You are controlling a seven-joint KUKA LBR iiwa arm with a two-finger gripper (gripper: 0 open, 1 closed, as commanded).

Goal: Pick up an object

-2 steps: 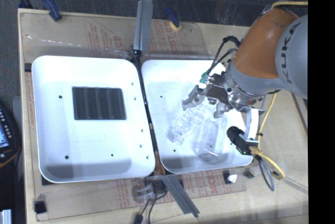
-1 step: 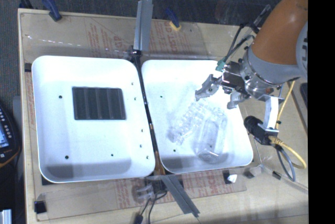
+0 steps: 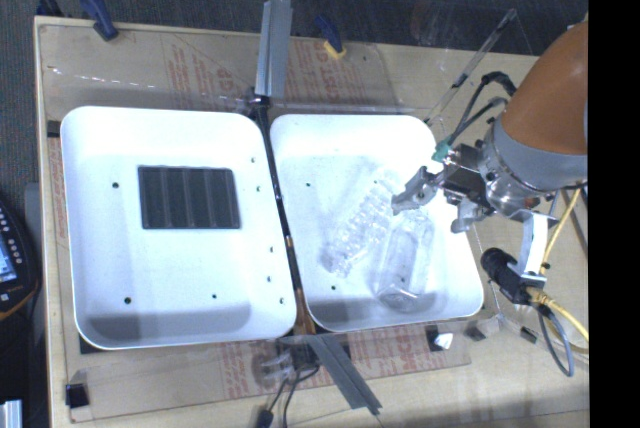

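A dark grey ribbed rectangular block point(image 3: 189, 197) lies flat in the left bin point(image 3: 90, 146). In the right bin point(image 3: 310, 146) lie two clear plastic things: a ridged, bumpy piece point(image 3: 355, 226) and, to its right, a smooth clear cup on its side point(image 3: 402, 264). My gripper point(image 3: 437, 207) hangs over the right part of the right bin, just above the clear cup's upper end. Its two fingers stand apart with nothing between them, so it is open.
A metal bar point(image 3: 272, 46) runs back from the gap between the bins. Blue clamps point(image 3: 98, 13) hold the board's far edge. Cables and a black connector point(image 3: 503, 276) hang by the right bin's right rim.
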